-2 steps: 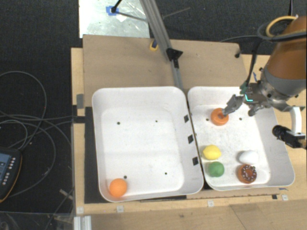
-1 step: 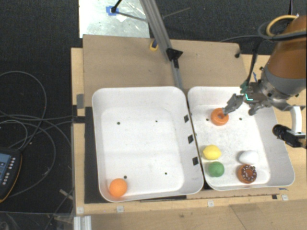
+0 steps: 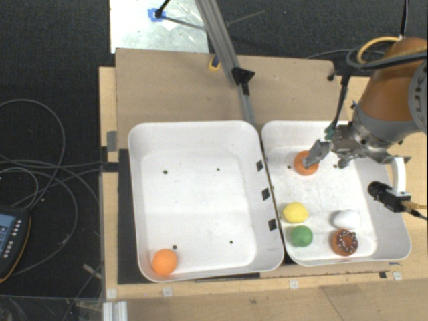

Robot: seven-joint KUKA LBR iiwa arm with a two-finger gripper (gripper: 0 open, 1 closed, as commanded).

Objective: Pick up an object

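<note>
In the right bin (image 3: 374, 199), my gripper (image 3: 330, 156) hangs near the far side, its two fingers spread open. The left finger (image 3: 317, 154) overlaps the right edge of a round orange object (image 3: 304, 164) lying on the bin floor. Nothing sits between the fingers. Nearer the front of this bin lie a yellow ball (image 3: 295, 212), a green ball (image 3: 301, 236), a white object (image 3: 346, 218) and a brown sprinkled donut (image 3: 345, 242). An orange ball (image 3: 164, 261) rests in the front left corner of the left bin (image 3: 194, 132).
A grey pole (image 3: 224, 42) slants down from the top to the gap between the bins. The arm's orange band (image 3: 391, 95) sits above the right bin. A black part (image 3: 384, 194) juts out by the right bin's right side.
</note>
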